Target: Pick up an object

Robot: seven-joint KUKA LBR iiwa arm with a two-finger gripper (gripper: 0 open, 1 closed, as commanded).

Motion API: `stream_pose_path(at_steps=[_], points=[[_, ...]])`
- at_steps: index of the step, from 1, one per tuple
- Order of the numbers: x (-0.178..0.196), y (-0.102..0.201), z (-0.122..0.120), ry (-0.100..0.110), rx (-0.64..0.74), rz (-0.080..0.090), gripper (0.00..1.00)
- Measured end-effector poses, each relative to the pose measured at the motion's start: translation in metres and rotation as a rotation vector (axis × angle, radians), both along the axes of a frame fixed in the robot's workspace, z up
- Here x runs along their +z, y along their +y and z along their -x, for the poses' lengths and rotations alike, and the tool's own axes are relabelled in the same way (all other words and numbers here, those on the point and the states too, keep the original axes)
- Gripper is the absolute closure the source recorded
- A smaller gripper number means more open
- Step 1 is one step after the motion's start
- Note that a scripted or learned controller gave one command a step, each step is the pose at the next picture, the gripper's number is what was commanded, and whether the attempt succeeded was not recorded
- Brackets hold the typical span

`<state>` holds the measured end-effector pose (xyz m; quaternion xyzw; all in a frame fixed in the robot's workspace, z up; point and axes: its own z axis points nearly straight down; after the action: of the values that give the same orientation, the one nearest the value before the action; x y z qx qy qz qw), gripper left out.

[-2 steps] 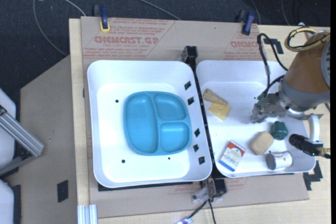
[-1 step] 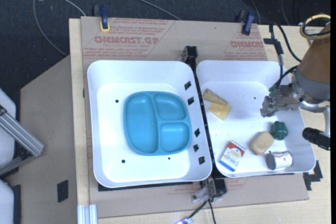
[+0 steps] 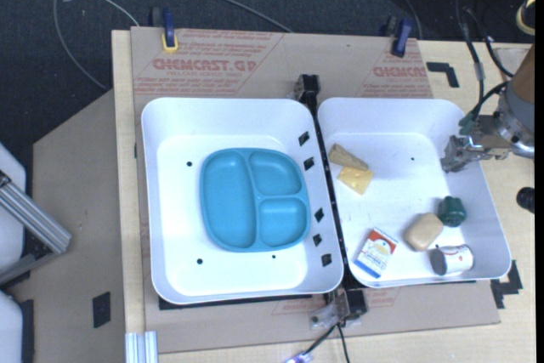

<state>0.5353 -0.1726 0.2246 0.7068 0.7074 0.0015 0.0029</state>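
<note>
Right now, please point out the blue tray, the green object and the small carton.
blue tray (image 3: 255, 200): camera view, middle divider.
green object (image 3: 451, 211): camera view, its top.
small carton (image 3: 376, 253): camera view, printed face.

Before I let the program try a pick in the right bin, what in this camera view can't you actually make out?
- Tool, camera view: small and dark over the right bin's far right edge; finger state unreadable.
- Arm: cut off by the frame's right edge.
- Small carton: print too small to read.
- White cylinder: its label is too small to read.
- Green object: too small to identify; whether it touches the tan lump is unclear.
</note>
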Motion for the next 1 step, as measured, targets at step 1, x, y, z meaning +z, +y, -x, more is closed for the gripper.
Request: stream_pose_path(at_steps=[1], points=[[0.0135,-0.0001,-0.0009,0.003,0.0,-0.001,1.0]])
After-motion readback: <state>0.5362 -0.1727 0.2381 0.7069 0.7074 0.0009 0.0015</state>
